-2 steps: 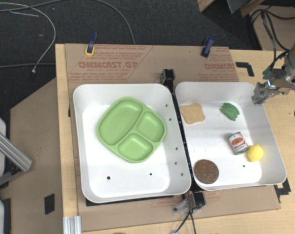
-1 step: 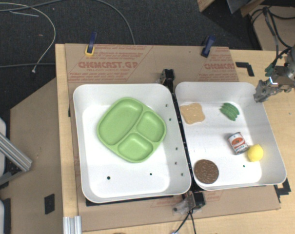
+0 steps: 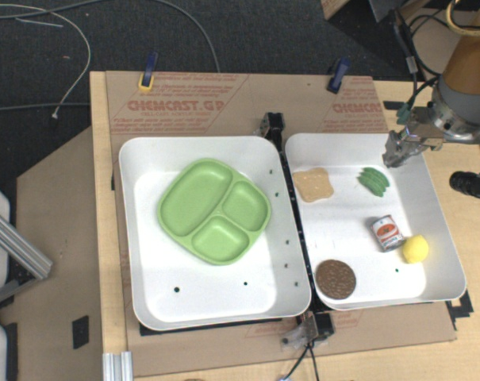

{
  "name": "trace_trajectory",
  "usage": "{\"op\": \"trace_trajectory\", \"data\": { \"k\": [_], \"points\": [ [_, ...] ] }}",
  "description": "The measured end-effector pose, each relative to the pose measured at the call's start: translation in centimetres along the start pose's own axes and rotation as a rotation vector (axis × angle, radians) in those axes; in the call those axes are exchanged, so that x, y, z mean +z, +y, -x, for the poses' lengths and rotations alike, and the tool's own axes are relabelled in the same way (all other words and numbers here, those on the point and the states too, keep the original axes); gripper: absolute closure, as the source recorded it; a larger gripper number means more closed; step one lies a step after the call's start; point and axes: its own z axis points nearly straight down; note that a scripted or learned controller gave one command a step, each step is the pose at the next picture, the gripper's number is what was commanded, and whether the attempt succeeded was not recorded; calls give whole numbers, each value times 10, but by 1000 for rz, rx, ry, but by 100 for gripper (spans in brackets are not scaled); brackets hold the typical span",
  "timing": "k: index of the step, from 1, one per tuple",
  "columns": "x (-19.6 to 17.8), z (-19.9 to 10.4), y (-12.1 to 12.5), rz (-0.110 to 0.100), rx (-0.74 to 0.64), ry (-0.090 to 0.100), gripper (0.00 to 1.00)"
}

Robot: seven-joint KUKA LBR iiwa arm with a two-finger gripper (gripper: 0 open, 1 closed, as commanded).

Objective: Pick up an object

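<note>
Hovering pincer (image 3: 398, 151) near green leafy item (image 3: 374, 180), apart, finger state unclear

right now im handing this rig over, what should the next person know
Gripper: above the right bin's far rim, holding nothing visible.
Right bin: green leafy piece nearest the gripper, tan bread slice, small can, yellow lemon, brown round patty.
Left bin: green divided plate.
Done: nothing picked up.
Left: descend, grasp one object, lift it.
</note>
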Motion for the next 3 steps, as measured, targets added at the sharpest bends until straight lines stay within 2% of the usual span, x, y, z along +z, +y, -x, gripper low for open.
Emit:
{"op": "trace_trajectory", "data": {
  "k": [1,2,3],
  "points": [
    [-5,-57,17,5,-1,0,100],
    [7,-112,19,-1,0,0,100],
    [3,-160,37,5,1,-1,100]
  ]
}}
